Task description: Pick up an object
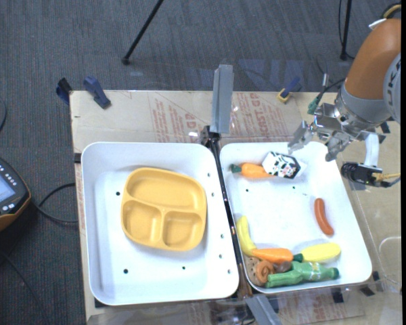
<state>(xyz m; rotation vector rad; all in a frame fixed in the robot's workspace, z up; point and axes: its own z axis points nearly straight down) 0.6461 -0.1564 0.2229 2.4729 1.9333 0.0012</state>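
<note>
green bottle point(302, 275) lying flat | orange carrot point(273, 254) touching | tool point(317, 139) apart

Two shallow white bins sit side by side on the table point(155, 117), whose top is brown board printed with red lettering. The left bin point(89, 181) and the right bin point(284, 208) nearly touch along their inner rims, and small dark dots mark their floors. A grey upright post point(222, 100) stands at the far end of the gap between them. On the table's far edge a blue clamp point(96, 92) sits near the left corner, just beside a darker clamp point(63, 89), and a yellow clamp point(284, 95) lies further right. Beyond, on the dark carpet floor point(54, 32), a thin tripod leg point(147, 24) slants down. At the left edge rests a handheld screen unit point(3, 195) with an orange rim, with a black cable point(54, 195) just beside it
</note>
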